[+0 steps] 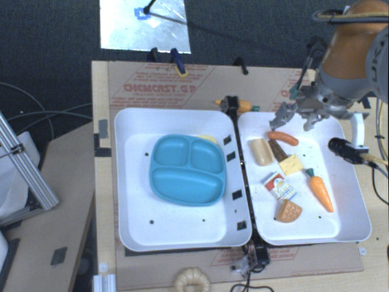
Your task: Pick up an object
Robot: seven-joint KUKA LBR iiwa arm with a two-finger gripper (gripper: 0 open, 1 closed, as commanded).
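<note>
My gripper (296, 120) hangs open over the back of the right bin (349, 215), with nothing between its fingers. Just below it lies a red-orange sausage (284, 138). Around the sausage lie a tan bread piece (262, 151), a dark brown strip (278, 150) and a yellow cheese wedge (291, 164). Farther forward are a carrot (321, 191), a small red and white packet (280, 186) and a waffle-like piece (288, 212).
The left bin (137, 230) holds a blue divided tray (188, 168) with a yellowish item (208, 139) showing behind it. A divider with black clips (238, 157) runs between the bins. A small yellow thing (244, 106) sits behind the bins.
</note>
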